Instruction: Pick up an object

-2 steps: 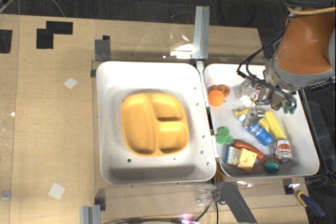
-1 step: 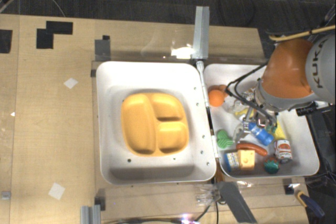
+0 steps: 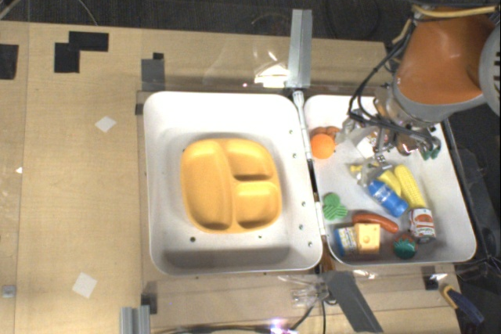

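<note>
Figure: the gripper [image 3: 381, 146] hangs over the upper half of the right bin [image 3: 462, 235]. Its metal parts blur into one cluster, so you cannot tell how the jaws stand, and nothing is seen held.

The nearest candidate, a blue bottle [image 3: 387, 195], lies just beside the tool at about 6 o'clock, its long axis running from 10 to 4 o'clock. A yellow corn cob [image 3: 409, 184], ribbed and cylindrical, lies alongside it at 5 o'clock on roughly the same axis. An orange ball [image 3: 322, 145], smooth and round, sits near, at 9 o'clock.

You would judge a short descent toward 6 o'clock, jaws set across the bottle's axis, as the likeliest pick.

The left bin [image 3: 156, 168] carries a glossy yellow divided tray [image 3: 231, 184].
</note>
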{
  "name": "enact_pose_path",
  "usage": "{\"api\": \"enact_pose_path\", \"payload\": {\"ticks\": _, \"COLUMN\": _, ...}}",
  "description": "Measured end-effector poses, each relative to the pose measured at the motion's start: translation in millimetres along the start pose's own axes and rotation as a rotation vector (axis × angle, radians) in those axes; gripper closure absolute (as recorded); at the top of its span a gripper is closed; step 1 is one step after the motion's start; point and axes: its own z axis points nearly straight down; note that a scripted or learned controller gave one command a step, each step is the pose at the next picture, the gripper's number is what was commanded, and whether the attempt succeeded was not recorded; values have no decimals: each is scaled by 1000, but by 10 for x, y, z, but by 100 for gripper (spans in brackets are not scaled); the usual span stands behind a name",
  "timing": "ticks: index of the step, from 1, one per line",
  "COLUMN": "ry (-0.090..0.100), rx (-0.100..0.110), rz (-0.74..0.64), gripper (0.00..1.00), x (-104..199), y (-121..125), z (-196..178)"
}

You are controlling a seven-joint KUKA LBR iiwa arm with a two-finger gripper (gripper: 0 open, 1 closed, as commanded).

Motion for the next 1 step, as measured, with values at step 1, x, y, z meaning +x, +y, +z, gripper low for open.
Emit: {"api": "enact_pose_path", "payload": {"ticks": 1, "ry": 2, "rx": 1, "rz": 361, "gripper": 0, "x": 79, "y": -159, "z": 963}}
